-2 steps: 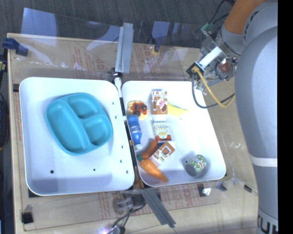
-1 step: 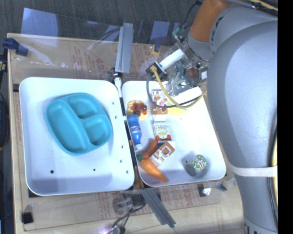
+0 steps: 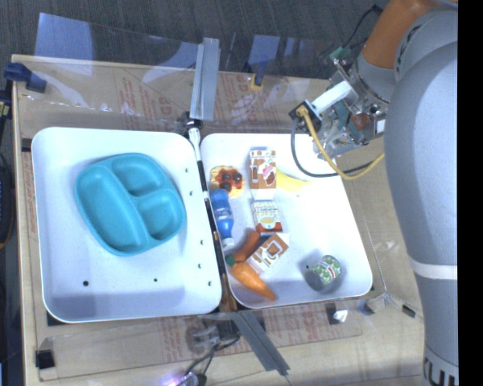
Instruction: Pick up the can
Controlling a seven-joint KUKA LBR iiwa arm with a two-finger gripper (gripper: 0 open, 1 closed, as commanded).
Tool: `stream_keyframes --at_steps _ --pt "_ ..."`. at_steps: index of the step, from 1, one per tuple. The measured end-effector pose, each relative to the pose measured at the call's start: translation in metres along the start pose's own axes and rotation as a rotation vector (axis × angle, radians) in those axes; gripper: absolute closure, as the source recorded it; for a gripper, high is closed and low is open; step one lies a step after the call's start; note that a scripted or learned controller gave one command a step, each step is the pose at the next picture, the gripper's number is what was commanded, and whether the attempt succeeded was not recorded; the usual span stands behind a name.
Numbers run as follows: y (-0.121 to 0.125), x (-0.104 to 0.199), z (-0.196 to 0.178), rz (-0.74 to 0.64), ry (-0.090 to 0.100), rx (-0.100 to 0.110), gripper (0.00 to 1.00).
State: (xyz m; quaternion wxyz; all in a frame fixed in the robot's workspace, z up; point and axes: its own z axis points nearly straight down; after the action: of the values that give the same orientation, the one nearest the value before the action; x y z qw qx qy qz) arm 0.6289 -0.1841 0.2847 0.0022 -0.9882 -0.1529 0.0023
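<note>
The can lies on its side in the front right corner of the right bin. It is grey with a green and red label. My gripper hangs over the far right rim of that bin, well behind the can and apart from it. A yellow cable loops below the gripper. Nothing shows in its grasp.
In the right bin lie three small cartons, a blue bottle, two carrots, a yellow piece and a red and yellow toy. A blue divided plate fills the left bin. The arm covers the right side.
</note>
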Motion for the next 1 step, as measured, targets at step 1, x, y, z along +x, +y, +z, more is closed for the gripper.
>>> stream_keyframes --at_steps 1 --pt "-0.0593 0.0083 0.0435 0.097 -0.002 0.001 1.0"
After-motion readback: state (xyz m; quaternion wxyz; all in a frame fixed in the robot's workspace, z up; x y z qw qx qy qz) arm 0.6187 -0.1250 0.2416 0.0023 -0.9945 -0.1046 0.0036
